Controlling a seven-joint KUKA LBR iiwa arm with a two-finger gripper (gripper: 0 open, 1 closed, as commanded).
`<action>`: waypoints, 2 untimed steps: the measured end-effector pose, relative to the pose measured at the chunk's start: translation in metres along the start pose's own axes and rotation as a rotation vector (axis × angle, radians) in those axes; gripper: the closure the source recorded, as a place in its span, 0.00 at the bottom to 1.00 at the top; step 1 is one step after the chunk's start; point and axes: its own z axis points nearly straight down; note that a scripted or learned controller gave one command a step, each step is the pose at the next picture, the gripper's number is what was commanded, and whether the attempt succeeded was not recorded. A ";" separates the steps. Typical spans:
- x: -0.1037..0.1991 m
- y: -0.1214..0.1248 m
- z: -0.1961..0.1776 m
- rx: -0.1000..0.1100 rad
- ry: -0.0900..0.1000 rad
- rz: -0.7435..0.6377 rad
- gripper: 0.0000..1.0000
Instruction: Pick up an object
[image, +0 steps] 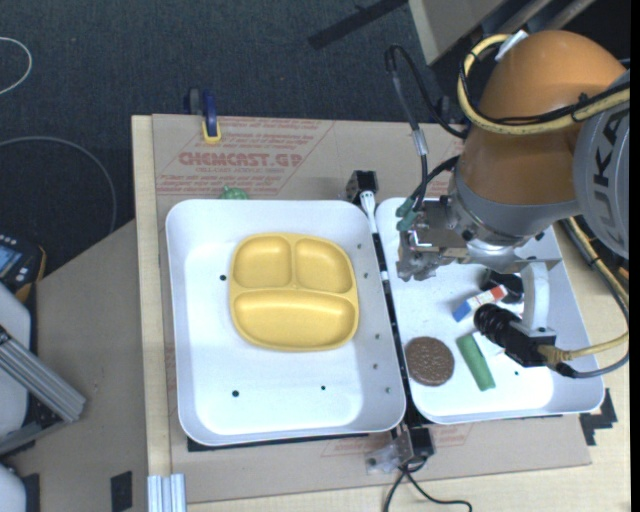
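My gripper (418, 262) hangs low over the far left part of the right bin (500, 400), close to the divider between the bins. A brown round disc (430, 360) lies near the bin's front left. Beside it on the right lies a green stick (476, 361). A small blue piece (461, 311) and a white and orange item (490, 296) lie further back, partly behind the wrist. None of these things is at the gripper.
The left bin (200, 330) holds a yellow divided plate (294, 291) in its middle. The grey and orange arm (540, 120) covers the back of the right bin. Cardboard (250, 150) lies under both bins, with a clamp (209, 115) at its far edge.
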 end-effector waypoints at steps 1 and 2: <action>-0.005 -0.017 -0.084 0.004 0.001 -0.003 1.00; 0.078 -0.021 0.000 0.027 0.000 -0.010 1.00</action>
